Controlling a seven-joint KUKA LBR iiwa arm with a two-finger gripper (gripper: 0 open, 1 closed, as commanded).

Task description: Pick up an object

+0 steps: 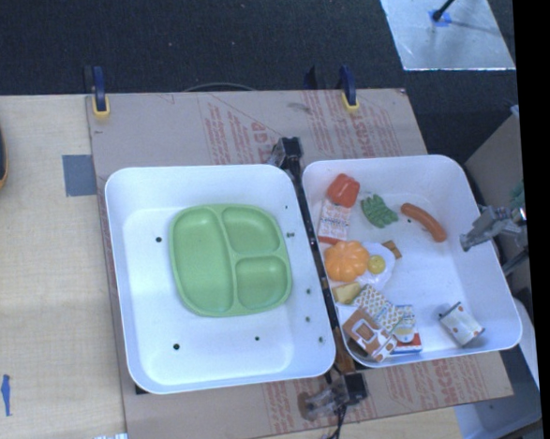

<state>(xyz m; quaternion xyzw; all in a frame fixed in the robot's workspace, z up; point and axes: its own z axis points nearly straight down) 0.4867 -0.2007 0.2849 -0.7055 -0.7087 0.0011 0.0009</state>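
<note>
The gripper hovered at the right bin's edge, its grip unreadable from here, and the sausage lay just beside it, best taken across its narrow width.

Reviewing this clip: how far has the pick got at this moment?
Done: nothing looks picked; the sausage, orange pumpkin, red pepper and small can all lie in the right bin. In hand: the gripper sits at that bin's right edge with no object between its fingers. Left: descend on an object, close and lift. The green plate lies in the left bin.
</note>
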